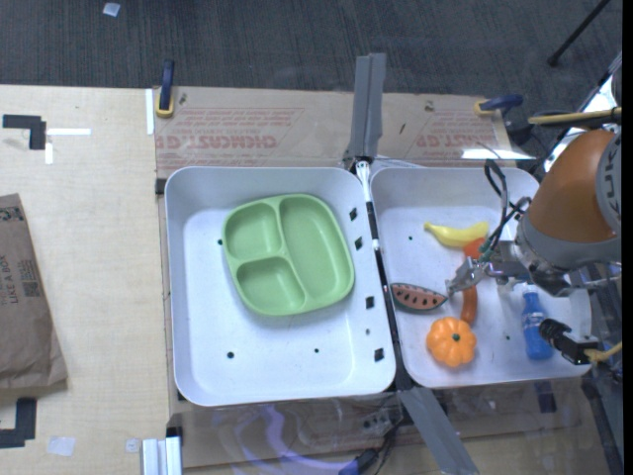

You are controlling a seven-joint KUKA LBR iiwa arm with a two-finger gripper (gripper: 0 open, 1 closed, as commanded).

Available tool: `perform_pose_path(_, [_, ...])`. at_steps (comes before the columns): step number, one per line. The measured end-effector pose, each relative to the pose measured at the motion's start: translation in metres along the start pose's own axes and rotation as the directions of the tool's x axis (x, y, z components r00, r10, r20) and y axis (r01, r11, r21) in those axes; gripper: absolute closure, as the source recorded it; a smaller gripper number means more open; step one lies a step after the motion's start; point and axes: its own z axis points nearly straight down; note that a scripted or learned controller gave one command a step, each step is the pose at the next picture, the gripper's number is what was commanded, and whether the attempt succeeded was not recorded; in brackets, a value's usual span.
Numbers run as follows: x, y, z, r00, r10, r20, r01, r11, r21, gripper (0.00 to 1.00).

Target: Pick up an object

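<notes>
Reaching in from three o'clock, my arm [579, 201] hangs over the right bin [415, 191], its orange band bulking above the bin's far right side. My pincer [473, 275] sits low near the middle of that bin, a metal finger [463, 281] slanting toward eight o'clock. Whether the pincer is released or clenched I cannot tell; the wrist hides too much, and nothing plainly sits between the tips.

Around the pincer lie the toys. A banana [457, 233] rests at twelve o'clock from it, near but apart. A small orange-red piece [474, 248] shows just under the banana's right end, right at my wrist; what it is I cannot tell. A watermelon slice [417, 297] lies at eight o'clock, its right end just beside my finger. An orange-brown oblong piece [469, 306] lies at six o'clock, just below the tips, touching or nearly so. A pumpkin [451, 342] sits beyond that, also at six o'clock, close to the bin's near rim. A blue bottle [535, 327] lies at four o'clock, under my wrist side.

The left bin [198, 295] sits at nine o'clock, touching the right bin along a shared edge. A green plate [288, 254] with three compartments rests in its upper middle, tilted a little, well apart from my pincer. At the far nine o'clock edge of the bench a paper bag [25, 295] lies flat.
</notes>
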Motion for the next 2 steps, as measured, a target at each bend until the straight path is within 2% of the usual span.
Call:
perform_pose_path(1, [-0.001,0.0,-0.009,1.0,0.003,0.0,-0.003,1.0,0.001,1.0])
perform_pose_path(2, [0.067,-0.013,-0.1,1.0,0.02,0.001,-0.02,1.0,-0.001,1.0])
